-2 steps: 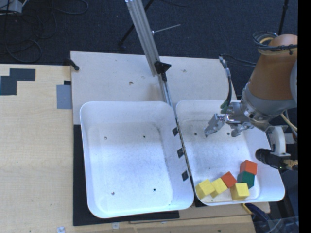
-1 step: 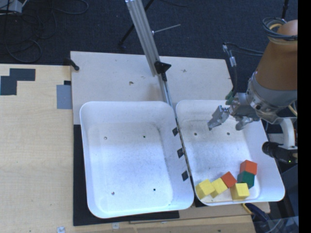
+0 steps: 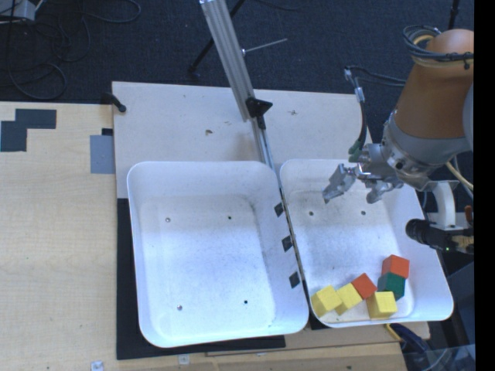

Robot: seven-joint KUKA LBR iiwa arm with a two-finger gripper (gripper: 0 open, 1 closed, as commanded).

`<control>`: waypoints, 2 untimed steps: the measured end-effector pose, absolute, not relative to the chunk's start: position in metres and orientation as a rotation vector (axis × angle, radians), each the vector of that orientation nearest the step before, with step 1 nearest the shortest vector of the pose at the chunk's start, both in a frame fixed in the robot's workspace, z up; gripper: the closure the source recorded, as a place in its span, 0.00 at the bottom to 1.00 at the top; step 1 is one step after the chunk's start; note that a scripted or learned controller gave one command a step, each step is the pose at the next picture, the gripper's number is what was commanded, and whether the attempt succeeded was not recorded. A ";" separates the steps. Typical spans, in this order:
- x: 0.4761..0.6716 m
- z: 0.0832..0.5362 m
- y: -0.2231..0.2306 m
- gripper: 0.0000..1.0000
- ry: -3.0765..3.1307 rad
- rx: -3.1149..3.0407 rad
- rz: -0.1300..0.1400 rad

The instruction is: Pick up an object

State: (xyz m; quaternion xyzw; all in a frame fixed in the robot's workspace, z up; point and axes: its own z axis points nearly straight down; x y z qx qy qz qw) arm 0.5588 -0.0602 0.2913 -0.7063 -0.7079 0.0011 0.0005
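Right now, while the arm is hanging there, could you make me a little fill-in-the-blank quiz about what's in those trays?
1. The coloured blocks lie in the ____ bin as the camera sees it.
2. The tool hangs with its fingers ____, holding nothing.
3. The block nearest the bin's right rim is orange, and under it sits a ____ one.
4. The number of yellow blocks is ____.

Missing words: right; open; green; three

Blocks [image 3: 363, 291] crowded against bin wall [image 3: 433, 313]

Arm [image 3: 433, 107] reaching from right, tool [image 3: 357, 188] lowered, fingers spread, empty
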 end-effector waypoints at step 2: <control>0.526 0.096 -0.100 1.00 -2.212 -2.217 0.011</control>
